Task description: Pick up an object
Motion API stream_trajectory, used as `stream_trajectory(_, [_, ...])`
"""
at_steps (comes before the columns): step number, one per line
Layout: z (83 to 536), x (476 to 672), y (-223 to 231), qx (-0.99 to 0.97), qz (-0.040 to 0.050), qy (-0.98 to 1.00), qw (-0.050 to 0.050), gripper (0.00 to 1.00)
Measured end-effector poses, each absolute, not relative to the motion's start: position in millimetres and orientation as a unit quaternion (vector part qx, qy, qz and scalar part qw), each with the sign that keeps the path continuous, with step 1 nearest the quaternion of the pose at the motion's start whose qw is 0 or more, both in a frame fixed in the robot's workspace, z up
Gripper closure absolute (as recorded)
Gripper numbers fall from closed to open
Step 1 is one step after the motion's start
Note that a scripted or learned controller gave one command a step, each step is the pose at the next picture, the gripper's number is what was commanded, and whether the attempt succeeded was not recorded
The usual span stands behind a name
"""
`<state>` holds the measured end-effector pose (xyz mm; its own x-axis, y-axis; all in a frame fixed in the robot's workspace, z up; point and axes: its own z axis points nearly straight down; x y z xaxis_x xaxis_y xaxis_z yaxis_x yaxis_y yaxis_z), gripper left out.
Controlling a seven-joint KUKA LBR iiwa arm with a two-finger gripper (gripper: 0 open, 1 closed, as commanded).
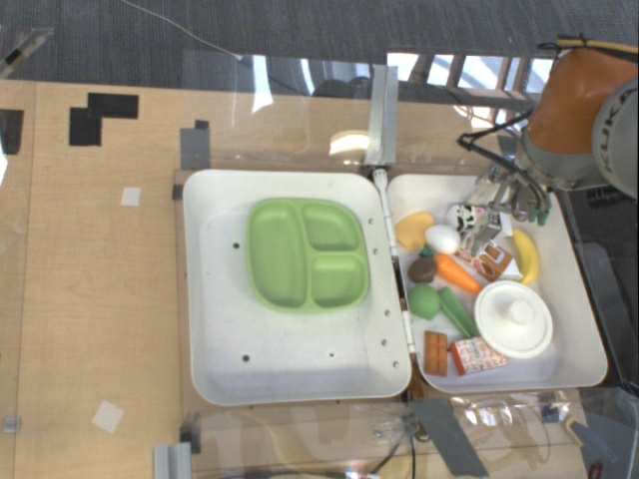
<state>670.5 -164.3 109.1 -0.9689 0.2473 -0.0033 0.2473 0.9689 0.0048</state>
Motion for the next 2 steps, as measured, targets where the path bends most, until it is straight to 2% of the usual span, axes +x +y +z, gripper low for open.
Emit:
stream_trajectory(1, [108.9,667.8,-166.1,0.168,0.0021,0.986,0.004,0.00])
stream_trajectory(2, [128.7,677.4,-166.3,0.166,0.0001,0.986,0.026,1.00])
